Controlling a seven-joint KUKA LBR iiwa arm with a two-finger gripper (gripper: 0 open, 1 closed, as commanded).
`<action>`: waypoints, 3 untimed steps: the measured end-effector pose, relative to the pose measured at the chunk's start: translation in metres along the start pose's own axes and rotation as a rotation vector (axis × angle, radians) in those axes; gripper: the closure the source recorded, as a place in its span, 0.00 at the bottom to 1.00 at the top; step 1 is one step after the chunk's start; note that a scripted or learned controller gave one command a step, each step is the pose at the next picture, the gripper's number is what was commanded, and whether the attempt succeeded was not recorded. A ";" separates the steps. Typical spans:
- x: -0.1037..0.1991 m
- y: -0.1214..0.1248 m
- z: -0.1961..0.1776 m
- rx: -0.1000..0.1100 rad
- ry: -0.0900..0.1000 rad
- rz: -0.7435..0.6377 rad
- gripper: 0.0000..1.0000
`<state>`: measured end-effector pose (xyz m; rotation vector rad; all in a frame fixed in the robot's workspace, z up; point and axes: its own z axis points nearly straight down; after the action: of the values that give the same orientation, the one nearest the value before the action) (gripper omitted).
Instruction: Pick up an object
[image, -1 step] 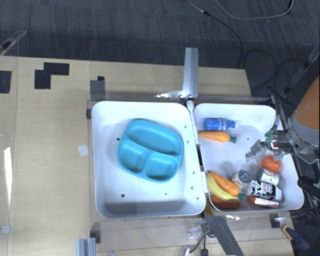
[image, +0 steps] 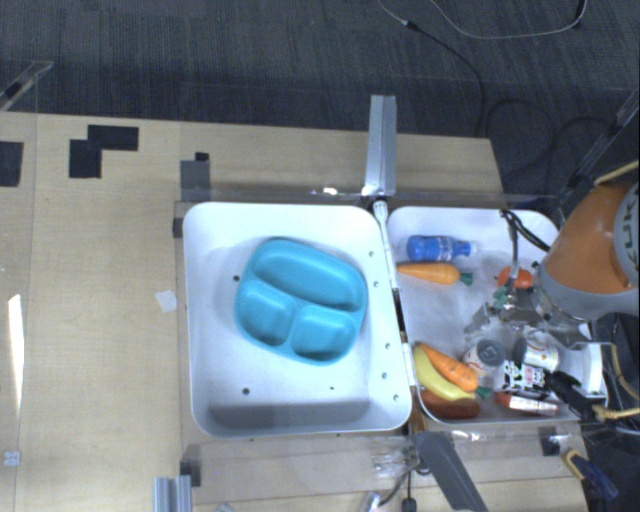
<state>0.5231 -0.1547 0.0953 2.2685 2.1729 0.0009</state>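
Note:
My gripper (image: 497, 338) hangs low inside the right bin (image: 445, 305), near its front right part. Just under it lies a small grey round object (image: 489, 353). A yellow banana (image: 432, 371) and an orange carrot (image: 455, 369) lie side by side to the gripper's left, with a dark red item (image: 450, 405) at the front wall. Farther back rest a blue bottle (image: 436, 247) and a second carrot (image: 428, 272). A small red-capped piece (image: 528, 403) lies near the front right corner.
The left bin (image: 215, 400) holds a blue divided plate (image: 300, 299) in its middle. A metal post (image: 382, 145) stands behind the seam between the bins. The grey and orange arm (image: 595, 250) covers the right bin's right side.

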 end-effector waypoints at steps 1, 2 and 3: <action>-0.015 0.094 0.007 -0.010 -0.002 -0.164 0.00; -0.036 0.147 0.009 0.004 0.001 -0.126 0.00; -0.034 0.150 -0.003 -0.003 -0.003 -0.135 1.00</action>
<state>0.6711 -0.1949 0.0980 2.1141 2.3176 0.0003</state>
